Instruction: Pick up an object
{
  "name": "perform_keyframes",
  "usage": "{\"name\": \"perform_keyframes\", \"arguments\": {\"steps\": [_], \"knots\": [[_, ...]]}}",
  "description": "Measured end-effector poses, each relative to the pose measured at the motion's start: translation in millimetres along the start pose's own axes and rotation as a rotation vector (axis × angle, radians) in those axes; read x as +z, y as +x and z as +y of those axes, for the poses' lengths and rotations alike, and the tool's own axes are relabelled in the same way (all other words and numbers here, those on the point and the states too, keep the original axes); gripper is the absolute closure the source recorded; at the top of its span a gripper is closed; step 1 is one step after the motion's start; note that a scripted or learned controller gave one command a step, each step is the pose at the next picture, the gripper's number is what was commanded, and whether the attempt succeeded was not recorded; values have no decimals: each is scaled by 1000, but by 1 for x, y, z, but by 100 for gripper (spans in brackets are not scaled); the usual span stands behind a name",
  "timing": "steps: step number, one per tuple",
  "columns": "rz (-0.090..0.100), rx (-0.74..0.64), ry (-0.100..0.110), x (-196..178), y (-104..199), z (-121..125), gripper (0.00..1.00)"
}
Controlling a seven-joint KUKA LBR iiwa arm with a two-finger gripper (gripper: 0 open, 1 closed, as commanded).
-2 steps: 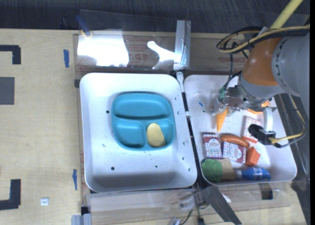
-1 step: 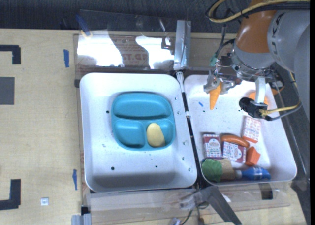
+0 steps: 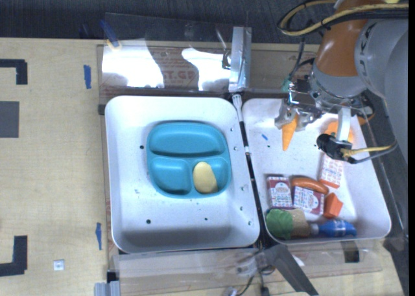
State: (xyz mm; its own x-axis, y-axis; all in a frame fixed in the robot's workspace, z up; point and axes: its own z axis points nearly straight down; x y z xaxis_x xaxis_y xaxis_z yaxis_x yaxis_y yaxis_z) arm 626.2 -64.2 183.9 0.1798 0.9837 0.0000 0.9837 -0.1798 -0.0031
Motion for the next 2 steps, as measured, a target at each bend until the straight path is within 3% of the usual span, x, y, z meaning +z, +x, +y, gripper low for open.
{"name": "perform_keyframes", "arguments": {"steps": [1,2], "knots": [[1,9,-1,0,14,-68,100],[0,-56,0,0,-19,-78,100]]}}
